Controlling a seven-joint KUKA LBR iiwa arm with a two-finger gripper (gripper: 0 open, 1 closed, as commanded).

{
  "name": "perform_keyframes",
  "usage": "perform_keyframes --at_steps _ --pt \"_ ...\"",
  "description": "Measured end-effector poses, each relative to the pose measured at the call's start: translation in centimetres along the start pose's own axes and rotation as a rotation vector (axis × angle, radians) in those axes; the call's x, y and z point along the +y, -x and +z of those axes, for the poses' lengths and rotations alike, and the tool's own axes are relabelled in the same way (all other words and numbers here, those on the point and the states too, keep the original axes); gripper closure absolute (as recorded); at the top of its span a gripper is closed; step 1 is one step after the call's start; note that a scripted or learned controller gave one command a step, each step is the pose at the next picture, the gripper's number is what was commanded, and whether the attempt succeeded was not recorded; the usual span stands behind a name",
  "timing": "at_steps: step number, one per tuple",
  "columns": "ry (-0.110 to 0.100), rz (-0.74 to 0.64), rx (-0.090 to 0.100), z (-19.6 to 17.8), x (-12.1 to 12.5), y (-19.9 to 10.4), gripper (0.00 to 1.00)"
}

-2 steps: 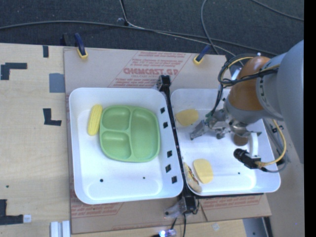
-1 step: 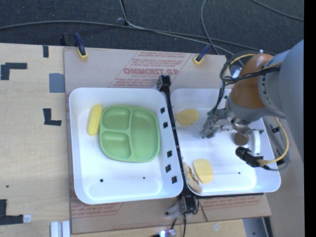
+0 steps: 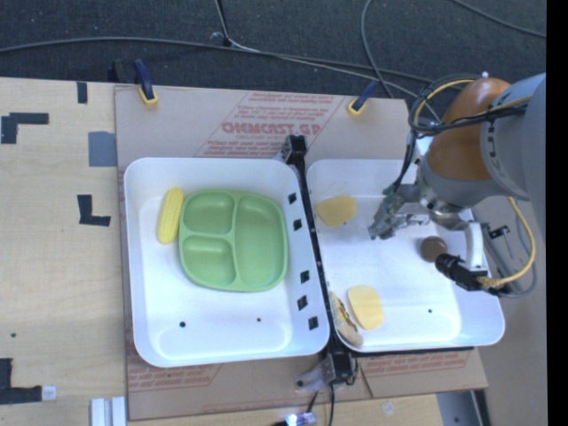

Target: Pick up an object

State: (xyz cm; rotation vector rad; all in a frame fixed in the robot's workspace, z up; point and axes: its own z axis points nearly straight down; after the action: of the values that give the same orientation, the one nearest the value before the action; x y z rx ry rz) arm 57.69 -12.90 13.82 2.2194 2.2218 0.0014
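A slanted overhead look at a pale wooden worktop (image 3: 53,264) bearing a brown cardboard sheet (image 3: 257,122) with red printing, held by two small blue-and-yellow clamps at its far edge. On the cardboard sit two shallow white plastic bins side by side, both smooth with rounded corners, joined along a dark central strip. The left bin (image 3: 151,327) holds a light green plastic tray (image 3: 234,240), glossy, rounded, divided into three compartments. Just beside the tray's left edge lies a yellow toy corn cob (image 3: 169,215), long, bumpy and upright in the picture. The right bin (image 3: 417,322) holds a flat, pale yellow rounded piece (image 3: 337,210) near its far left corner, a second yellow rounded piece (image 3: 365,307) near its front left, touching a tan, bun-like item (image 3: 344,323) against the bin wall, and a small brown round object (image 3: 432,248) towards the right side. The grey arm (image 3: 497,149), with its orange band, reaches in from the right, trailing black and yellow cables. Its grey metal pincer (image 3: 382,227) hangs low over the bin's middle, between the far yellow piece and the brown object, apart from both. Nothing is seen between its tips, and how far it is open cannot be told from this angle.
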Motion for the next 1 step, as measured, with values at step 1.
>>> perform_keyframes --at_steps 1 --pt "0.002 -0.001 -0.001 -5.2 0.61 -0.95 1.0"
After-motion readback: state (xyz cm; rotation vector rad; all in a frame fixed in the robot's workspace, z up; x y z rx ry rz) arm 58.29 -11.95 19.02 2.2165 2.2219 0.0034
